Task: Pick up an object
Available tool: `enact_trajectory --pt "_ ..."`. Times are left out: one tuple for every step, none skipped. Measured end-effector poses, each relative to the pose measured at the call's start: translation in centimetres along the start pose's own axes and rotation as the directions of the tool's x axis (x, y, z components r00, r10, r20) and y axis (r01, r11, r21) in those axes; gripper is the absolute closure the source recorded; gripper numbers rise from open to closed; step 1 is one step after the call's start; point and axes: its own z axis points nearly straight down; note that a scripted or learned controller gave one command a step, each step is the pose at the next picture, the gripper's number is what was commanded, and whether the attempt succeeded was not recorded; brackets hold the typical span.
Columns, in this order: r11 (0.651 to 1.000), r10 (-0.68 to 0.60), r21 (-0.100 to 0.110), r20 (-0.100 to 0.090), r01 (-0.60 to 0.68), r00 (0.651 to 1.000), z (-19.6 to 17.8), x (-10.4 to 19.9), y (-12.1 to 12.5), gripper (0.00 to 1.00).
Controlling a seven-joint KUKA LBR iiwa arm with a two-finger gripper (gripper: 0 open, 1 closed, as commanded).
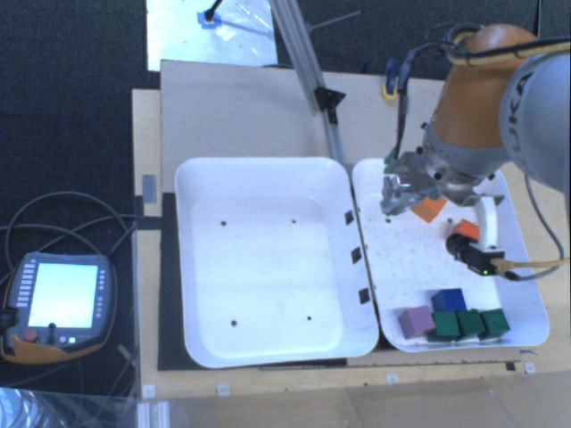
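An orange block [431, 209] lies tilted near the right bin's [526, 324] far edge. Pink [415, 321], blue [449, 300] and two green blocks [444, 325] [493, 323] cluster together along its near edge, toward the right corner.

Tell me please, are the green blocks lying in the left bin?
No, the green blocks lie in the right bin, at its near edge beside a blue block and a pink block.

Two bins side by side on bench [241, 87]. Right bin [393, 275]: blocks [453, 317] clustered at near edge, one block [430, 208] by far edge under gripper [395, 199]. Tablet [58, 306] left of left bin [268, 266].
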Motion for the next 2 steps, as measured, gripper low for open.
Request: enact_trajectory --pt "1.0 0.002 -0.001 0.0 -0.002 1.0 0.8 4.6 3.3 1.0" --pt "1.0 0.001 0.0 0.0 -0.001 1.0 2.1 10.2 5.4 1.0"
